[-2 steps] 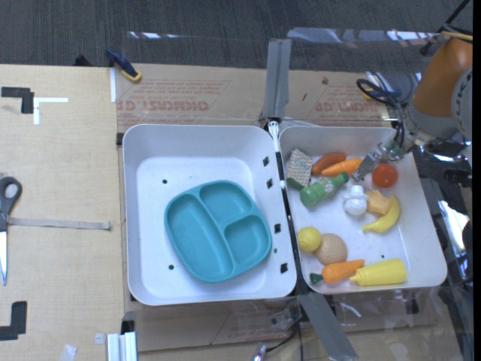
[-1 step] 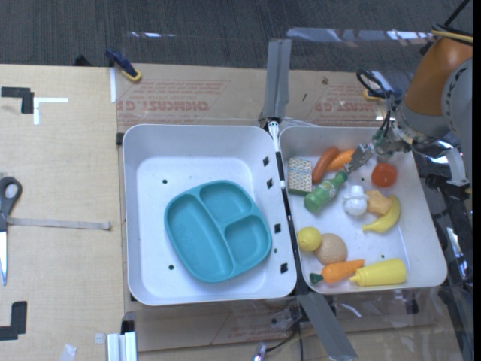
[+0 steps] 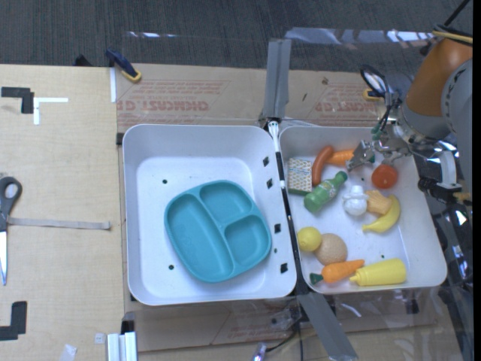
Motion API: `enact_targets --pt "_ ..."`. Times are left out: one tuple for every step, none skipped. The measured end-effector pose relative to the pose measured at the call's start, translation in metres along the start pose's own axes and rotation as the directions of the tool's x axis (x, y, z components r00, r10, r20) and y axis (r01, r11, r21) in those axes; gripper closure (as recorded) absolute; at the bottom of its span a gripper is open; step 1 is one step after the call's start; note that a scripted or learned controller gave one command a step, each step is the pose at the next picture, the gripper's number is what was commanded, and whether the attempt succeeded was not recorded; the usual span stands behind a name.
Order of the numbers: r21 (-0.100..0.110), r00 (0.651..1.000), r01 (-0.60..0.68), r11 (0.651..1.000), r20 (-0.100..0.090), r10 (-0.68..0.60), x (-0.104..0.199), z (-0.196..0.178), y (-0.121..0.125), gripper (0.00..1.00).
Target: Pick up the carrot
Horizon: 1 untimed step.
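Bench bears two white bins; scissors lie left.

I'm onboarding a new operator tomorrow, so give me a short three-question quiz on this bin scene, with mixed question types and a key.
1. True or false: the carrot lies in the same bin as the teal divided plate.
2. Multiple choice: what lies directly beside the carrot, toward the arm's side? A) banana B) yellow bottle C) tomato
3. Fill in: the pincer hovers near the far edge of the ____ bin, as the view shows it.

Key:
1. False; the carrot is in the right bin, at its near edge.
2. B, the yellow bottle.
3. Right.
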<state>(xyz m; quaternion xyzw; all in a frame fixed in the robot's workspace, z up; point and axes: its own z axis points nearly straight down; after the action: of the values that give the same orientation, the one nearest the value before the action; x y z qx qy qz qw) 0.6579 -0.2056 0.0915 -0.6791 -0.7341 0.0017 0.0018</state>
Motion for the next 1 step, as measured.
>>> enact_targets --pt "0.009 0.984 -0.178 0.984 -0.009 0.178 -0.0090 -0.0173 -0.0005 0.00"
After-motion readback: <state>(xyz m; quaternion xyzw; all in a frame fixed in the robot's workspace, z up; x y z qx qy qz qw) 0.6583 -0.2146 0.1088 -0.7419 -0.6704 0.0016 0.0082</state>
